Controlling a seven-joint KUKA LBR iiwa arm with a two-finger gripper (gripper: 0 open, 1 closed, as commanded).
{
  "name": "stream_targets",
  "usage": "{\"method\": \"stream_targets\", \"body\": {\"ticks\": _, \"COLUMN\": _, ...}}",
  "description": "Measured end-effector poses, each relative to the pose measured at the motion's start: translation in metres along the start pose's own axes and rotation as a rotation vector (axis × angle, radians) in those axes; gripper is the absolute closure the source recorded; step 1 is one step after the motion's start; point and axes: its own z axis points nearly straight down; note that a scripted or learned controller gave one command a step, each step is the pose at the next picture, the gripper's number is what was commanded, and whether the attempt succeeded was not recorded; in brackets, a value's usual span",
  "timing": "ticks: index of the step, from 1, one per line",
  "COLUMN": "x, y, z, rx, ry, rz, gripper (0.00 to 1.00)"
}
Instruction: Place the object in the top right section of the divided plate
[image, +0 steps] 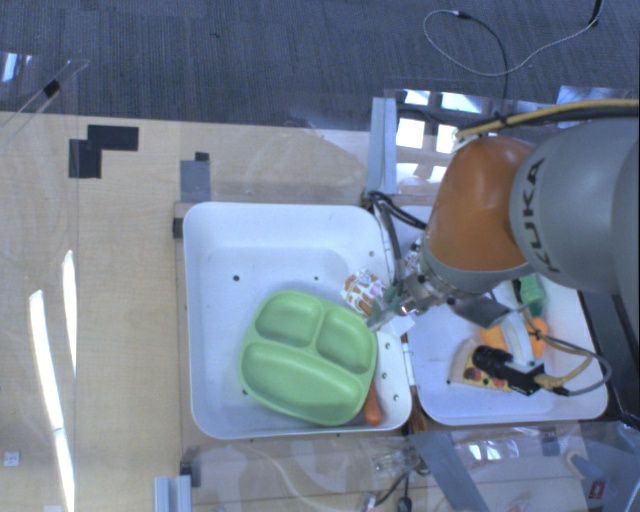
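Nearest, an orange piece (372, 408) pokes out from under the plate's near right edge. The plate (300, 375) is green and lies flat in its bin (215, 300), turned a little, with the large section nearest and two smaller ones beyond. All three sections are bare.

Right of the plate, in the other bin (440, 395), lies a pizza slice (468, 366). Farther right of the plate are an orange bit (540, 340) and, beyond it, a green block (530, 292).

Just past the plate's far right rim is the object (362, 290), small and speckled orange and white. It is close to the top right section but outside it, and I cannot tell whether it rests on the bin floor or hangs above it. My gripper (392, 303) is right beside it, over the wall between the bins. I cannot tell whether my gripper is clenched, released or grasping the object, because this angle blurs the tip.

Farthest from the plate, my arm (560, 200) comes in from the right, its orange band above the other bin.
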Motion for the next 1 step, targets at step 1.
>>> {"method": "stream_targets", "body": {"ticks": 1, "x": -0.0007, "y": -0.0001, "z": -0.0002, "rx": -0.001, "ry": 0.000, "rz": 0.001, "gripper": 0.00}}
